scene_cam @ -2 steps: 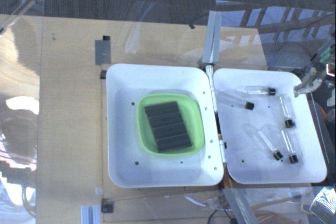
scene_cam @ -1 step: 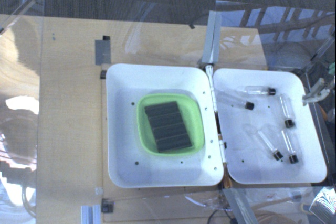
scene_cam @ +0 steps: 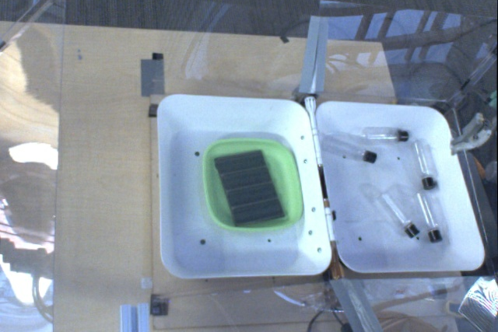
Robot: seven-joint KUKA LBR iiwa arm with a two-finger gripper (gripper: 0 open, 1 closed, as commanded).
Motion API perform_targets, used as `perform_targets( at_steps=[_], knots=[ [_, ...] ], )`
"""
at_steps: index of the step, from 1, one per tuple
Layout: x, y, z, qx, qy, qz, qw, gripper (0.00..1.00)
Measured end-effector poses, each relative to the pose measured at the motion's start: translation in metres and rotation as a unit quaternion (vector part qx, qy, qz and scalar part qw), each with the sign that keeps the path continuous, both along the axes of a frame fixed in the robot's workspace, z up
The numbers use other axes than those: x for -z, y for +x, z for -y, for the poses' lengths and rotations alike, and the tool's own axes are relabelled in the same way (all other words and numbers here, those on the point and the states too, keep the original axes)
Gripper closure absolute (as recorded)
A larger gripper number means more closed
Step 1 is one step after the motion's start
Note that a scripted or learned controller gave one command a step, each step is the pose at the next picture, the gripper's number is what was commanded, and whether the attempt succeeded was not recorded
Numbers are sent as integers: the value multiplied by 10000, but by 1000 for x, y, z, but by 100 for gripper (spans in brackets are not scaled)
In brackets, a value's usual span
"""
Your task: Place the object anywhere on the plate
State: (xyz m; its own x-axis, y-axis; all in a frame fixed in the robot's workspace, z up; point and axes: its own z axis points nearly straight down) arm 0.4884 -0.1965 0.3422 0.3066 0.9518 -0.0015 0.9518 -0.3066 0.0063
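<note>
A square lime-green plate (scene_cam: 212, 190) sits in the middle of the left white bin (scene_cam: 175, 167). On the plate lies a dark grey ridged rectangular block (scene_cam: 249, 187), flat and slightly turned, covering most of the plate's floor. Nothing is touching the block.
The right white bin (scene_cam: 459, 245) holds several clear tubes with black caps, such as one near the back (scene_cam: 385, 135) and one near the front (scene_cam: 397, 215). A grey metal bar (scene_cam: 314, 58) stands behind the gap between the bins. The wooden bench (scene_cam: 101, 167) extends to the left.
</note>
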Motion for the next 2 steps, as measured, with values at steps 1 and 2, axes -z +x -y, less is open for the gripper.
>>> perform_targets(
  at_steps=[1,2],
  knots=[
    [0,0,0,-1,0,-1,10000,0],
    [-66,0,0,404,-5,29,9992,0]
  ],
)
